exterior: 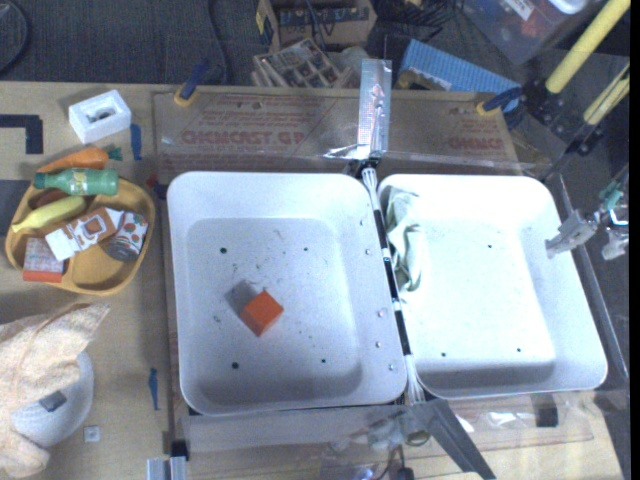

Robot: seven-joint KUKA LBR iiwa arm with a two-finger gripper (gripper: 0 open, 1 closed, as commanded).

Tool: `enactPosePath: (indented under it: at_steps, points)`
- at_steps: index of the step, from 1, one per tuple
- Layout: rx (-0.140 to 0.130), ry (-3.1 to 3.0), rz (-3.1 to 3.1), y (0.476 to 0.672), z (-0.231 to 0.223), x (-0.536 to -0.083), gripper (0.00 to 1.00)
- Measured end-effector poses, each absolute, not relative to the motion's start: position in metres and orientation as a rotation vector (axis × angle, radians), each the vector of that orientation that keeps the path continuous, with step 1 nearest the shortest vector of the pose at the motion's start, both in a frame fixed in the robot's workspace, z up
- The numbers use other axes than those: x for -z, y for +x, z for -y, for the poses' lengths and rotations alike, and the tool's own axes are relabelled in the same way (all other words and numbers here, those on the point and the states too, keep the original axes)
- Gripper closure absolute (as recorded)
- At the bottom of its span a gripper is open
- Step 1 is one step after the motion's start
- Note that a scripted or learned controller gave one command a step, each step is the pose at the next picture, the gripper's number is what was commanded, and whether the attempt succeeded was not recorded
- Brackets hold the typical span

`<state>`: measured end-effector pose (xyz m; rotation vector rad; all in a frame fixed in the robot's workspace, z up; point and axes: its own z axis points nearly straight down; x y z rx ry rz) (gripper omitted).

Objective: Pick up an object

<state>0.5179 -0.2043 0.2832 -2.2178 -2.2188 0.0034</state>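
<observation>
Approach step, by my reading; tool [575,230] sits at the right bin's [500,368] right rim, whether apart or together I cannot tell; orange block [264,312] lies in the left bin [200,208], well apart; next move calls for crossing the shared divider (a pale cloth [407,248] lies beside it); open floor surrounds the block.

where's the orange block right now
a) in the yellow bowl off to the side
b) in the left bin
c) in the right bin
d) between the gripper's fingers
b: the orange block lies on the floor of the left bin, with the gripper far off at the right bin's right edge.
</observation>
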Motion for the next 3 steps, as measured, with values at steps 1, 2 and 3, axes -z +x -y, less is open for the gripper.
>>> enactPosePath:
  at_steps: [1, 2, 3]
  points:
    - [-0.001, -2.215, 2.229, 0.543, 0.223, -0.294, 0.0]
    - [-0.004, -2.275, 2.16, 0.546, 0.221, -0.243, 0.0]
    - [-0.004, -2.341, 2.089, 0.515, 0.157, -0.14, 0.0]
